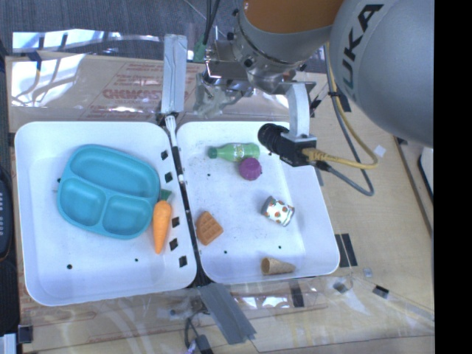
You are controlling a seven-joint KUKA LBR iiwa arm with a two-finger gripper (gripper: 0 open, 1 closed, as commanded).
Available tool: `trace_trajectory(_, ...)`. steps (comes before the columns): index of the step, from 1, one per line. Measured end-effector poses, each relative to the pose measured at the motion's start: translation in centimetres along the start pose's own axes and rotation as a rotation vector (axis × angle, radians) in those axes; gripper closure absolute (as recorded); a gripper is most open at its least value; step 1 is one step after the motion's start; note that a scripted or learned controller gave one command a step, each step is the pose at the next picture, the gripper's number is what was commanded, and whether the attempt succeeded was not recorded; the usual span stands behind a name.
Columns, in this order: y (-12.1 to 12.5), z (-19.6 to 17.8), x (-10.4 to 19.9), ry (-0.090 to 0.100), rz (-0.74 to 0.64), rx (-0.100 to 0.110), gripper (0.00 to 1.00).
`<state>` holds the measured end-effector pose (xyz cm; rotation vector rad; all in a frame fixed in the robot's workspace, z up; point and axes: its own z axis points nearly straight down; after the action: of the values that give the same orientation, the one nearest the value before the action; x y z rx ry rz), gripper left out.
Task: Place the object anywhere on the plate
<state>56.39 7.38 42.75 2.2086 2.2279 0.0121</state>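
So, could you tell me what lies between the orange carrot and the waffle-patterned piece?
In the camera view, the ridge where the two bins meet lies between the carrot and the waffle piece.

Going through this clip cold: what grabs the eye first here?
The grey arm with its orange band looms over the top right. Next, the blue plate in the left bin, a carrot beside its right edge. Small items scatter the right bin, including a green bottle and purple ball.

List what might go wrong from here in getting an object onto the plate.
1. The carrot lies beside the blue plate, not on it, near the bin divider; a push might shove it away.
2. The green bottle and purple ball sit close together, so a grab could hit both.
3. The cone lies close to the bin wall, awkward to reach.
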Motion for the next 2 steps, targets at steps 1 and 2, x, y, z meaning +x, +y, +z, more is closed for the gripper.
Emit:
trace_trajectory(1, 5.1, -1.4, -7.2, -0.005, 0.007, 0.01, 1.0)
trace_trajectory(2, 9.2, -1.3, -11.7, -0.005, 0.004, 0.011, 1.0)
